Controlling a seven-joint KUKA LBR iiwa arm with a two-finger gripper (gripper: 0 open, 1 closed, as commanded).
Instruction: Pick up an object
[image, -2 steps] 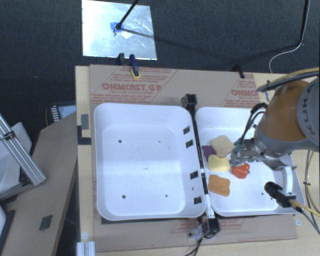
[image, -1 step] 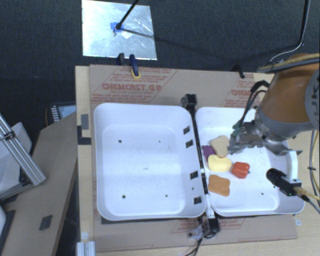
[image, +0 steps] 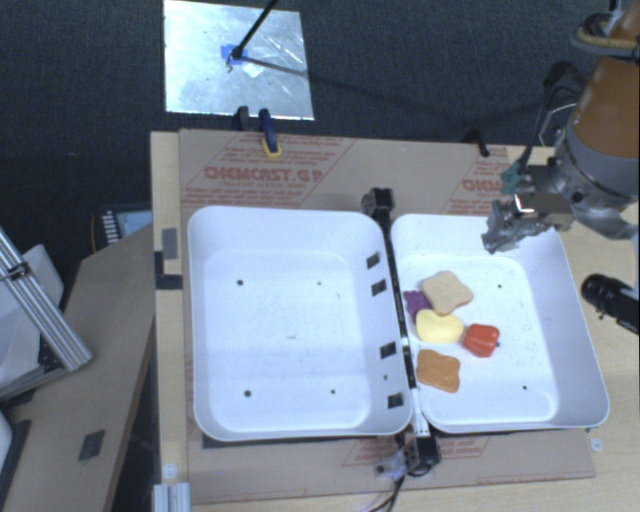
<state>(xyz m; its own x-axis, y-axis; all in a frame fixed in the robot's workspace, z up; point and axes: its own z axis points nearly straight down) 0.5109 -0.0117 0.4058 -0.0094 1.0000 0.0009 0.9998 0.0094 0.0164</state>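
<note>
Pincer (image: 503, 235) above right bin (image: 570, 330) far rim, grip state unclear. Toy foods clustered by bin divider: bread slice (image: 447, 291), yellow piece (image: 438, 326), red pepper (image: 481, 339). Likely light, rigid, slippery; pepper stands apart, easiest across narrow sides.

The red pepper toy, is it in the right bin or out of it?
In: the red pepper lies on the right bin's floor.

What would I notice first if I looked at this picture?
Probably the little pile of toy food in the right bin: a red pepper, a yellow piece, a bread slice and an orange-brown piece, bunched near the middle divider. Above the bin's far corner hangs the end effector.
</note>
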